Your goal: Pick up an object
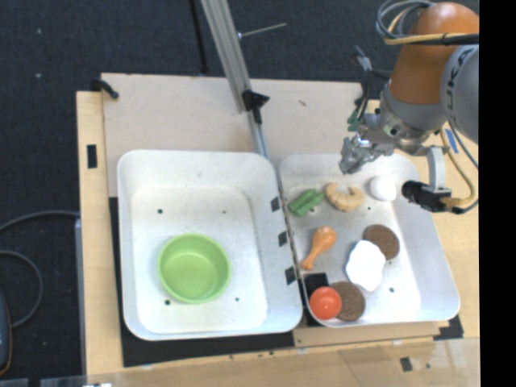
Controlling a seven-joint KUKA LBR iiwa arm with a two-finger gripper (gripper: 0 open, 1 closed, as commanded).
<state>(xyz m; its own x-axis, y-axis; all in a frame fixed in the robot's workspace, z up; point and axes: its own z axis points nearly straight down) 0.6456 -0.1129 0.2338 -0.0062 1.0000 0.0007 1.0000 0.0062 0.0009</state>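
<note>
In the camera view you have two white bins: the left bin [137, 216] holds one green bowl [193, 268]; the right bin [427, 280] holds the pickable things. Count them: one green piece [305, 203], one tan pastry-like piece [344, 197], one white egg-like ball [382, 189], one orange drumstick shape [318, 247], two brown discs [380, 241] [351, 301], one white flat piece [365, 265] and one red ball [325, 301]. The gripper [352, 161] hangs over the right bin's far edge, just beside the pastry piece, with nothing between its fingers; you cannot tell whether they are spread or closed. A grey metal pole [230, 55] slants over the bench behind the bins.
</note>
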